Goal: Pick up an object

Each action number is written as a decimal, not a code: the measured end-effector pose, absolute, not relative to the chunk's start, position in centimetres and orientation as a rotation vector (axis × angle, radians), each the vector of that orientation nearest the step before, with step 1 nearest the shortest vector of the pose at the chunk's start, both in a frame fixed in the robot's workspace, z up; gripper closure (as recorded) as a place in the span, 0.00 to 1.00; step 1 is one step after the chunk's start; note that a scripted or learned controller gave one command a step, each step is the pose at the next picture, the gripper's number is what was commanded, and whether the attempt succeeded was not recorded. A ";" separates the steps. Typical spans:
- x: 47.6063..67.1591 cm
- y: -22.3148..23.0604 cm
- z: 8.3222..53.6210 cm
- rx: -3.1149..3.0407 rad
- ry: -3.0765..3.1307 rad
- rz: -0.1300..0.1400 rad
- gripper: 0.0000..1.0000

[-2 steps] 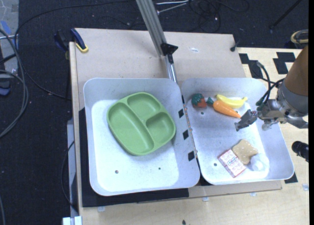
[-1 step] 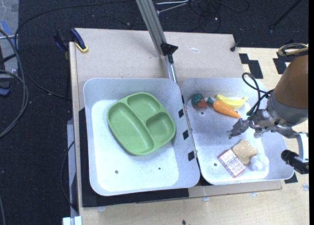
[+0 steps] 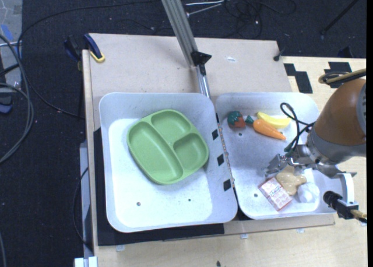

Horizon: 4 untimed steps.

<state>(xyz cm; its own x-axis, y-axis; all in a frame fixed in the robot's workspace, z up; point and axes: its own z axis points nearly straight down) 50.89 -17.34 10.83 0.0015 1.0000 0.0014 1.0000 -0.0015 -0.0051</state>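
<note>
The right bin (image 3: pixel 247 158) holds several small items. At its back lie a red and green toy vegetable (image 3: pixel 236 120), an orange carrot (image 3: pixel 269 130) and a yellow banana (image 3: pixel 274 120). Near its front right corner sit a tan lump (image 3: pixel 289 179), a red and white packet (image 3: pixel 274 193) and a white piece (image 3: pixel 308 192). My gripper (image 3: pixel 281 164) hangs low in this bin, just above and behind the tan lump. It is close to the lump, but I cannot tell whether they touch. The grey arm with its orange band (image 3: pixel 344 120) comes in from the right.
The left bin (image 3: pixel 116 201) carries a green divided plate (image 3: pixel 168 146). A slanted metal pole (image 3: pixel 183 27) rises behind the bins, ending near their shared wall. A black cable (image 3: pixel 291 117) loops over the right bin's back corner.
</note>
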 end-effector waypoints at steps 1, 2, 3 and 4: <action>51.0 -17.3 12.2 -2.224 -2.219 0.000 1.00; 51.4 -17.6 16.4 -2.222 -2.226 -0.002 1.00; 51.6 -17.6 21.2 -2.223 -2.228 -0.004 1.00; 52.4 -13.2 21.0 -2.214 -2.229 -0.002 1.00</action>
<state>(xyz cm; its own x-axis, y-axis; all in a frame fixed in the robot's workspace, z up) 52.43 -13.24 21.01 -0.0069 1.0000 0.0012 1.0000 0.0069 0.0010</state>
